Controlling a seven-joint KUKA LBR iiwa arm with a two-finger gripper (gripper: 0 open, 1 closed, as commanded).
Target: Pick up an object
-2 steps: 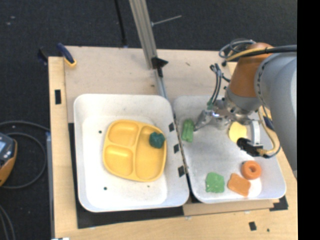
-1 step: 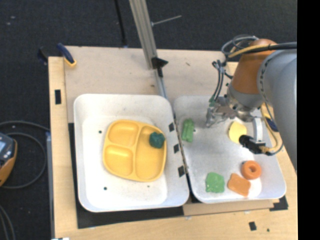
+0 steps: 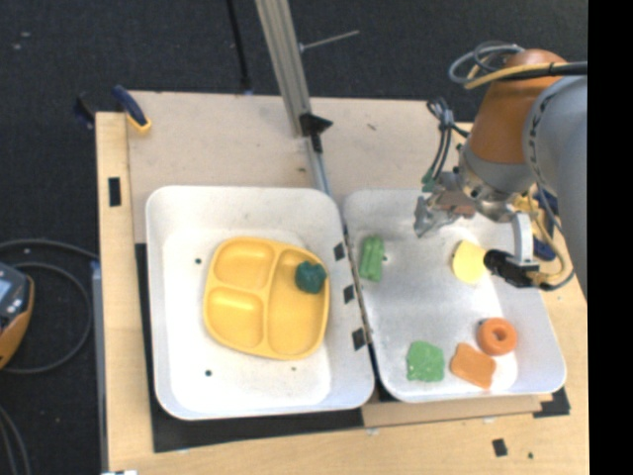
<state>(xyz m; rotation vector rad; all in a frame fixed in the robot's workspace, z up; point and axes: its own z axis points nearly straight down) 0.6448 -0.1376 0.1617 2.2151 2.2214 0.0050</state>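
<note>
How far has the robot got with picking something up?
Not far yet. The claw hangs over the back of the right bin, and nothing shows between its fingers. The yellow ball sits closest to it. The green pieces, the orange block and the orange ring all lie in the bin too. Grabbing and lifting are left.

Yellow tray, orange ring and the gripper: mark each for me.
Yellow tray (image 3: 245, 310): camera view, left bin, on the tray's lower left compartment.
Orange ring (image 3: 497, 336): camera view, right bin, on the ring's band.
Gripper (image 3: 427, 221): camera view, over the right bin's far side, at its tips.
</note>
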